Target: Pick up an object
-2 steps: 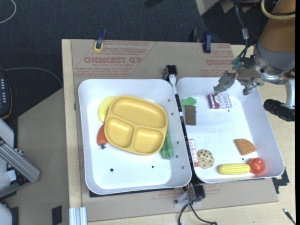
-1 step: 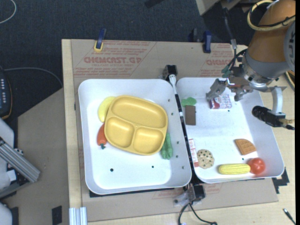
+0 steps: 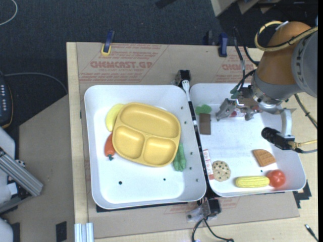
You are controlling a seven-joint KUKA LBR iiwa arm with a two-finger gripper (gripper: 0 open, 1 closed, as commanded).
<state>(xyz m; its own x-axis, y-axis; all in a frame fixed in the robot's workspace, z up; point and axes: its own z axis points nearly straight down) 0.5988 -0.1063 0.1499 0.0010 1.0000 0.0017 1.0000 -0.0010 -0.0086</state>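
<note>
Camera view shows the gripper [image 3: 235, 109] low over the right bin [image 3: 298, 173], whether spread or closed cannot be told. Near it lies a brown block [image 3: 205, 123]; cookie [image 3: 220, 170], corn cob [image 3: 252, 181] and tomato [image 3: 276, 178] sit along the front.

Left bin [image 3: 96, 150]: divided plate [image 3: 146, 134] at centre, banana [image 3: 112, 116] and pepper [image 3: 109, 147] tucked under plate's left edge, leafy piece [image 3: 179, 158] at plate's right; cookie [image 3: 220, 170], corn [image 3: 252, 181], tomato [image 3: 276, 178] right of plate, in the right bin [image 3: 237, 145].
</note>
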